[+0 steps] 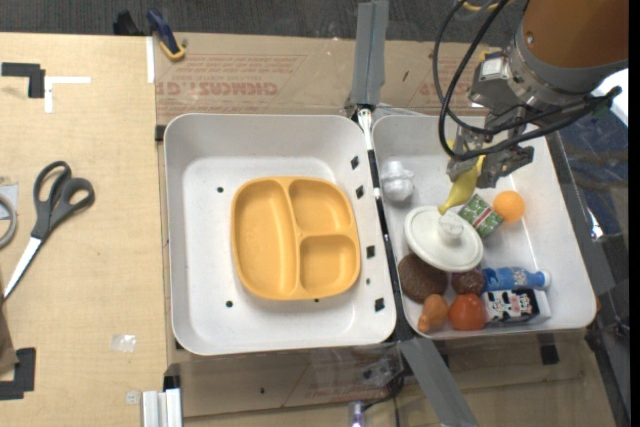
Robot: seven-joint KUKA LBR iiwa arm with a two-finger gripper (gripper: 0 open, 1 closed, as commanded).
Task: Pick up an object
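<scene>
Camera view looks down on two white bins side by side: the left bin [190, 245] carries a yellow divided plate [296, 237], and the right bin [560, 245] is crowded with small objects. The arm [575, 5] reaches in from the right, and its gripper [487, 165] hangs over the upper part of the right bin with a yellow banana-shaped piece [462, 187] showing between and just below its dark fingers. It appears to be clamped on that piece near its upper end, though the fingers are dark and partly lost against the wrist, so the grip cannot be called firm with certainty; the jaws stand narrow rather than spread. The banana's lower tip points down toward a white lid with a knob [444, 237] and sits close beside a small green carton [484, 213], with an orange ball [509, 206] just to the right of that. Further down lie a brown round item [420, 277], a tomato-like red piece [466, 312], a blue-and-white bottle [514, 278] and a black-and-white carton [514, 306]. To carry the step through well, the arm would do best to rise straight up, slowly, so the hanging tip clears the lid and the carton without snagging, since a hold so near one end could let the piece swing or slip.
</scene>
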